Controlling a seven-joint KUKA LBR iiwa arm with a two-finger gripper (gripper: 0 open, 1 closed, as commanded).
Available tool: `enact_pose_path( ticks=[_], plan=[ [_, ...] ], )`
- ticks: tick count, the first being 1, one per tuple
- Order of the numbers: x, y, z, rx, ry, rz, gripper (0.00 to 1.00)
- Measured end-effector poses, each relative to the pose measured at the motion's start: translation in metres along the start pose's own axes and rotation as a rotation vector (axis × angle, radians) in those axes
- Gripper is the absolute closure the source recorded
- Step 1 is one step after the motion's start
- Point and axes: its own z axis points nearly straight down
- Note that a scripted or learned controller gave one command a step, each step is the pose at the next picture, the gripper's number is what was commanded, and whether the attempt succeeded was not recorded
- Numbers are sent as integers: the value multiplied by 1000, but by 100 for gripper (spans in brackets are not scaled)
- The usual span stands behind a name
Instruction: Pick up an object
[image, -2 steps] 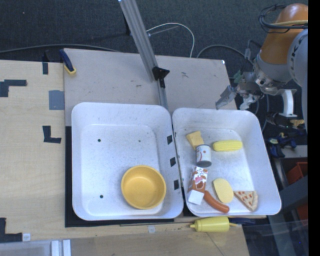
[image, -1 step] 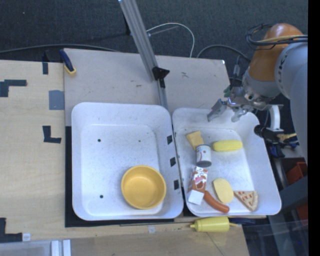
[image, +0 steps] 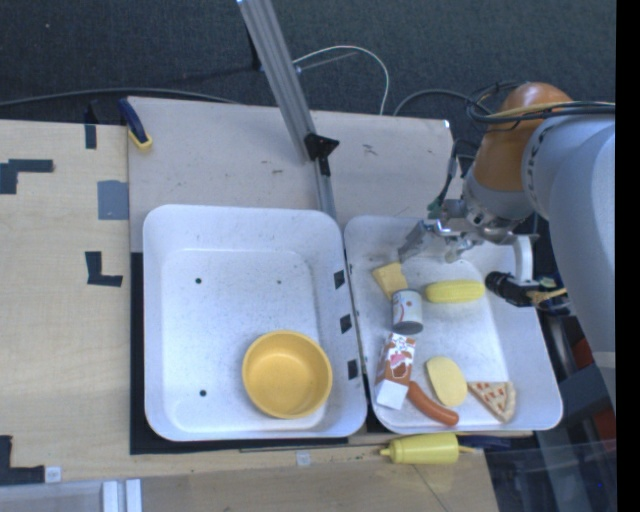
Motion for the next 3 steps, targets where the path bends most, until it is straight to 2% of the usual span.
enact_pose_path(
  ticks=[1, 2, 3],
  plan=[
    [1, 2, -15, -6, -1, -2, 100],
    [5, -2, -59, -11, 0, 1, 100],
    [0, -4, -121, -13, -2, 2, 100]
  ],
)
